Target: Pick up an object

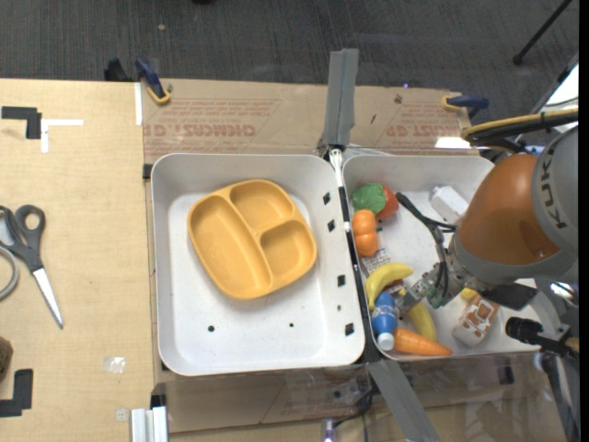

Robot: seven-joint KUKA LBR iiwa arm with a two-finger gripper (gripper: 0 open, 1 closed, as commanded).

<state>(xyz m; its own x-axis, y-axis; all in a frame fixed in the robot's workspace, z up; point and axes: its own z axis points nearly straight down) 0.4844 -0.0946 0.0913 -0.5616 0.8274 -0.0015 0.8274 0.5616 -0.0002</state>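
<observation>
My gripper [427,290] is low inside the right bin [416,168], under the orange-banded wrist [506,212]. It sits just right of a yellow banana [386,277] and above a second yellow piece [422,319]. A blue bottle with a white cap [385,319] and an orange carrot [421,343] lie at the bin's front left. An orange fruit [365,229] and a green item [370,197] lie further back along the left wall. Nothing can be seen held in the gripper.
A white and brown packet [476,319] lies right of the gripper, and a white object [448,199] at the back. The left bin [241,343] holds a yellow divided plate [253,238]. Scissors [35,256] lie on the bench at far left.
</observation>
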